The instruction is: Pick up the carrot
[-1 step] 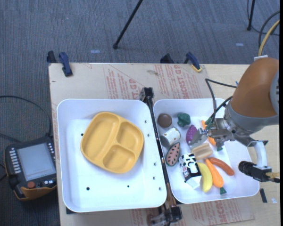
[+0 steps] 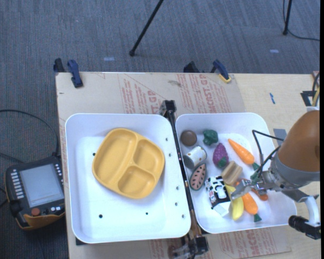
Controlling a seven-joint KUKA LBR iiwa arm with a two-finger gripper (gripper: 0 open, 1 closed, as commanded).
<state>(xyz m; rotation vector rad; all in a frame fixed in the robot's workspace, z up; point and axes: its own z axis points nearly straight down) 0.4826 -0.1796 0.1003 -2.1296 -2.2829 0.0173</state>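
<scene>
Two carrots lie in the right bin (image 2: 262,124). One orange carrot (image 2: 241,151) lies aslant near the bin's middle right, its green top toward the arm. A second, shorter carrot (image 2: 250,204) lies near the front, beside a yellow banana (image 2: 236,206). My gripper (image 2: 252,186) hangs low between the two carrots, just above the shorter one's upper end. The grey wrist and orange band (image 2: 305,139) hide the bin's right side. No carrot is visibly lifted.
The right bin also holds a brown ball (image 2: 188,138), broccoli (image 2: 209,137), purple grapes (image 2: 220,155), a can (image 2: 195,157), a melon slice (image 2: 198,177), a cow-print carton (image 2: 218,190) and a bread piece (image 2: 232,172). A yellow divided plate (image 2: 128,162) lies in the left bin.
</scene>
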